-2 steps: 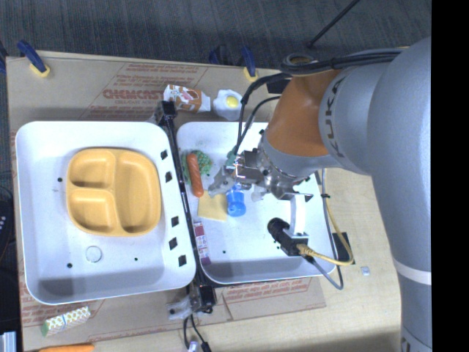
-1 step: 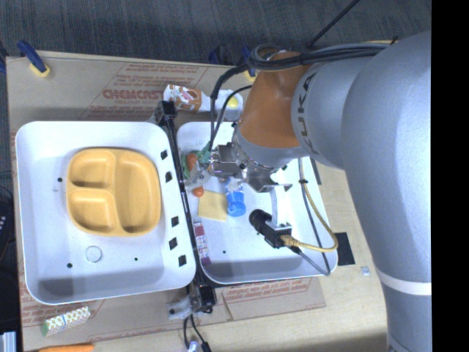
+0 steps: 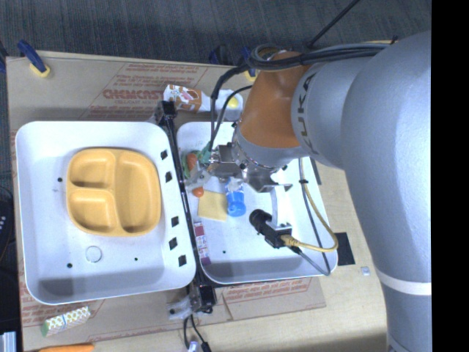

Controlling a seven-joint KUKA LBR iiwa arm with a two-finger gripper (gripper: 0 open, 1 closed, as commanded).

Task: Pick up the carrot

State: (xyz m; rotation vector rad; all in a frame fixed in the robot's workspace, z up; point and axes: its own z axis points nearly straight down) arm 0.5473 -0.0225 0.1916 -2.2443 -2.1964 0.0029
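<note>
Carrot (image 3: 192,161): small orange piece with a bit of green at one end. It lies in the right bin (image 3: 249,268), close against that bin's left wall. It sits just beside the gripper (image 3: 220,169), on the side toward the left bin. From this angle I can't tell whether they touch; the gripper body overlaps the carrot's near edge.

Gripper: low over the upper-left part of the right bin, hanging from the grey arm with the orange band. The arm's bulk covers much of the bin behind it. Can't tell if the gripper is open or closed, since the wrist hides its working end. Nothing visibly held.

Near the gripper, all in the right bin:
- small red-orange bit (image 3: 196,191), a little nearer the camera than the carrot, also by the left wall.
- flat pale-yellow slice (image 3: 212,207), just below the gripper in the view, lying flat on the bin floor.
- blue item (image 3: 235,202), touching or just beside the slice's right edge, under the wrist.

Farther from the gripper:
- left bin (image 3: 44,270), beyond the carrot's side, holds a yellow divided tray (image 3: 113,189), well apart from the gripper.
- orange-and-white packet (image 3: 183,96) outside the bins, on the cardboard (image 3: 110,86) past the far rim.
- blue clamp (image 3: 33,57) at the far left corner of the bench.
</note>
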